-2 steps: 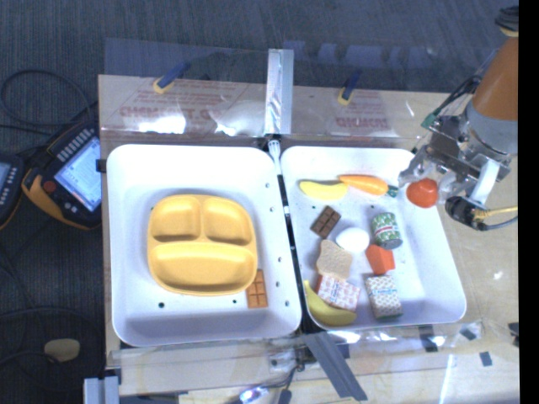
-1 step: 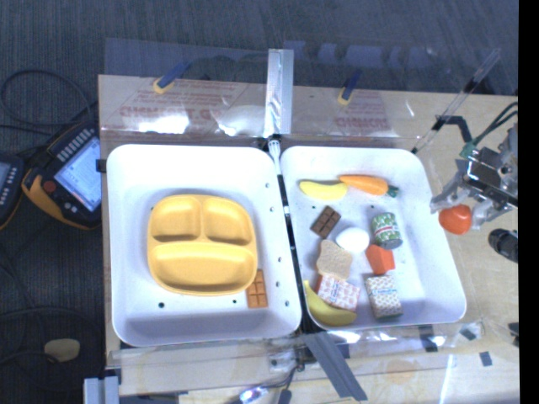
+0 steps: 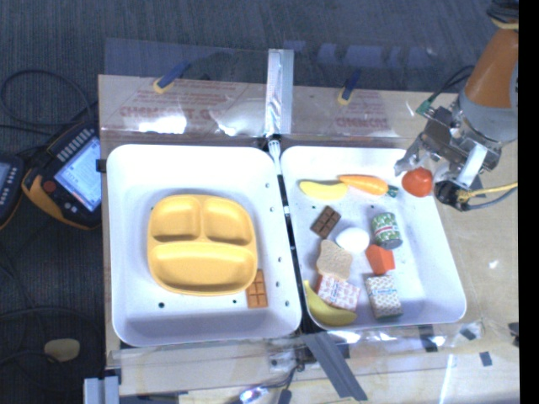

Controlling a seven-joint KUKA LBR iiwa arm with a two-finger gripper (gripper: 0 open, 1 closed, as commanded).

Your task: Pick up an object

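tomato (image 3: 417,182) | red, round | at right bin's far right rim | between hand's fingers

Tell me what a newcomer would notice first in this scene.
The big yellow three-compartment plastic tray in the left white bin draws the eye first. Next comes the cluster of small toy foods in the right white bin, notably the orange carrot. At that bin's upper right corner, the gripper sits by a round red tomato.
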